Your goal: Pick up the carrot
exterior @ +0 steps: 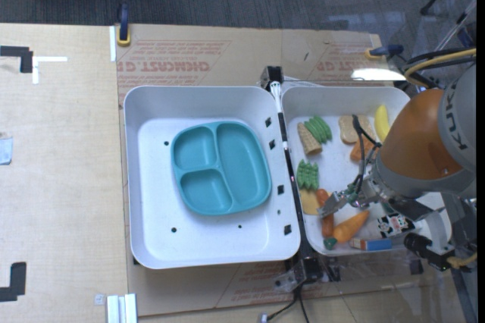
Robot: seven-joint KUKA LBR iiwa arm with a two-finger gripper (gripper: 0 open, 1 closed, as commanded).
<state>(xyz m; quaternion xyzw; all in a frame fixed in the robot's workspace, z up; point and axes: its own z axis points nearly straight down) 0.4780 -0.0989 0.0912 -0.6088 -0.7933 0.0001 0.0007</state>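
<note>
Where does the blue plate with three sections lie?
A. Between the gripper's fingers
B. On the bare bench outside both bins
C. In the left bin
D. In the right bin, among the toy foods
C: the blue plate lies flat in the left bin, while the carrot and the other foods are in the right bin.

Orange carrot (pixel 350 225), teal plate (pixel 221 167), white bins (pixel 144 185)
</note>
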